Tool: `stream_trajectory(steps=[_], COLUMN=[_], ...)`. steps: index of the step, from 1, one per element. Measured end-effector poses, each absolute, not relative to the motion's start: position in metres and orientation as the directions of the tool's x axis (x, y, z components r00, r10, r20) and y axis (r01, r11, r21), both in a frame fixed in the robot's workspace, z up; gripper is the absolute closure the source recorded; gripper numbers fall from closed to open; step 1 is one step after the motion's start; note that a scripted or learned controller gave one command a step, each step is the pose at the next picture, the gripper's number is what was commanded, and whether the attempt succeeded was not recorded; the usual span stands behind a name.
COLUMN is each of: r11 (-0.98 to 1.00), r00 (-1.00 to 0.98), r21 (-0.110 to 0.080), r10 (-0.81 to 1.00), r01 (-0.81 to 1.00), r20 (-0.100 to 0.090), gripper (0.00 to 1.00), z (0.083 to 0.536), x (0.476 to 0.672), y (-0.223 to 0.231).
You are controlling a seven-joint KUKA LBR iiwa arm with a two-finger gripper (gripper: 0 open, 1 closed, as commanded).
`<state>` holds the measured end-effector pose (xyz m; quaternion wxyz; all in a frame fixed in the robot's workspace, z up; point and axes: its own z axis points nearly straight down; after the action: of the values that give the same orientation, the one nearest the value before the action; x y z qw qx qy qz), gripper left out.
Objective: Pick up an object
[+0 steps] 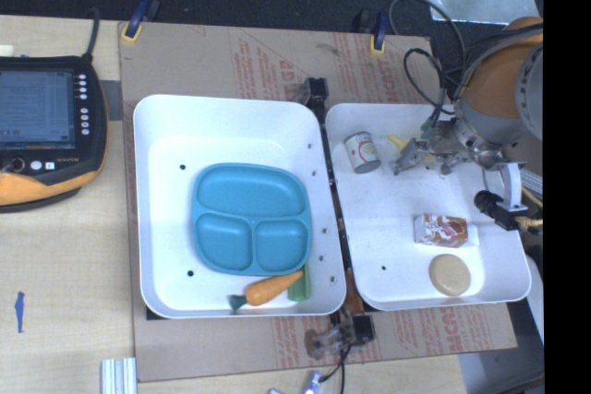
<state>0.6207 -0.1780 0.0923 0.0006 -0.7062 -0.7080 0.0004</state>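
Observation:
My gripper (pixel 427 161) hangs over the back of the right bin (pixel 388 226), open, with nothing between its fingers. A small silver can (pixel 362 151) lies on its side just to the left of it, and a small yellow piece (pixel 397 143) sits between the can and the gripper. Nearer the front of this bin lie a red-and-white snack packet (pixel 441 231) and a round tan disc (pixel 450 274). The left bin (pixel 162 198) holds a blue divided plate (pixel 250 217), an orange carrot (pixel 271 289) and a small green item (pixel 299 288) along its front wall.
A teach pendant (pixel 42 125) lies on the bench at far left. Cables (pixel 425 41) loop behind the right bin. Clamps (pixel 379 32) hold the brown board under the bins. A black clip (pixel 317 91) sits where the bins meet at the back.

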Motion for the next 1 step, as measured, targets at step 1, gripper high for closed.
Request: stream_trajectory(steps=[1], r11=[0.004], r00=[-0.004], r21=[-0.002], r10=[1.0], r01=[1.0], r20=[0.0], gripper=[0.0], z=[0.0924], x=[0.6565], y=[-0.2111])
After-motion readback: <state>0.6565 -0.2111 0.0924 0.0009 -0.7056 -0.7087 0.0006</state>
